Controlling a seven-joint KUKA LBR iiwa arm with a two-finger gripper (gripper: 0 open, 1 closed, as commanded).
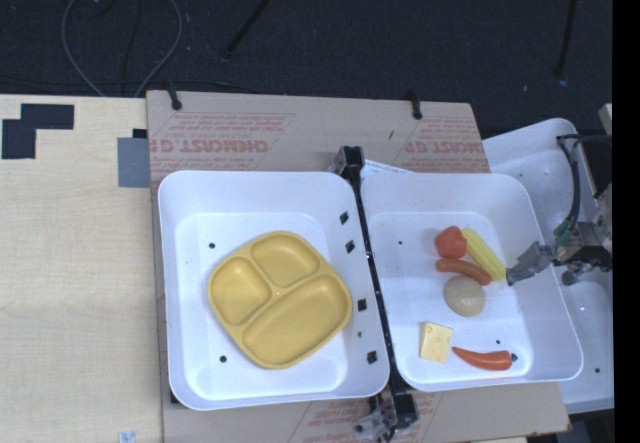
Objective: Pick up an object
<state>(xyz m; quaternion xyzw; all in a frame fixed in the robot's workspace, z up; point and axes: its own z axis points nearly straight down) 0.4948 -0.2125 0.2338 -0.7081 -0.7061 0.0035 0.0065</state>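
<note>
A dark floor with loose cables fills the top of the frame, and below it a pale wooden bench carries a sheet of brown cardboard (300, 136) printed with red lettering. On that sheet sit 2 shallow white plastic bins, side by side and joined by a black divider strip (362, 271) running down the centre of the frame.

The left bin (185, 231) holds a yellow plastic tray with 3 compartments (279, 298), lying flat and turned at an angle.

The right bin (540, 331) holds the likely candidates for the pick, gathered in its middle and lower part. A red tomato-like piece (450, 241) touches a yellow corn cob (484, 253), with an orange carrot-like stick (463, 271) just beneath them. A round beige potato-like lump (465, 296) lies just below those. Nearer the lower edge are a pale yellow cheese wedge (435, 342) and a red chilli pepper (482, 358), close together but apart from the upper cluster.

The grey metal gripper (530, 264) reaches in from the right edge of the frame, low over the bin's right wall and just beside the corn cob. Nothing is visibly between its fingers, and I cannot tell whether they are spread or closed. Its position suggests an approach toward the upper cluster; the crowding there could make a clean grasp awkward.
</note>
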